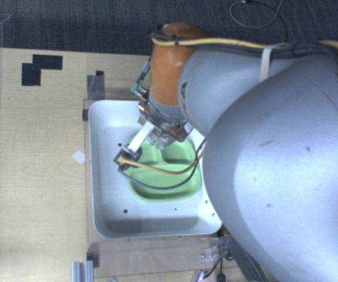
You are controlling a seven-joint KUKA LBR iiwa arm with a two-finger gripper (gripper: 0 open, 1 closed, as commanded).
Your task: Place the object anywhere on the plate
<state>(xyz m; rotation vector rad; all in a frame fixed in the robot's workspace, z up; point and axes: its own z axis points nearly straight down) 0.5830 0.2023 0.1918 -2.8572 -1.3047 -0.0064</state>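
Grey arm (274, 157) is nearest the camera and blocks the right half of the scene. Below it is a white bin (107, 216), its near wall and floor bare. A green plate (157, 190) lies flat in the bin toward the right side, partly under the arm. The gripper (164, 138) hangs over the plate's far edge, pointing down, close to the plate or touching it; can't tell which. Can't tell whether it is released, clenched or grasping anything, as the wrist covers it. The object is hidden, probably under the gripper at the plate's far rim.

Handling is a guess: small enough to hide under the wrist, so likely light. Stiffness, slip and fragility can't be judged. Best hold can't be picked, and neither heading nor long axis can be read.

Orange band (166, 63) sits above the wrist. Beyond the bin is pale bench (34, 128).
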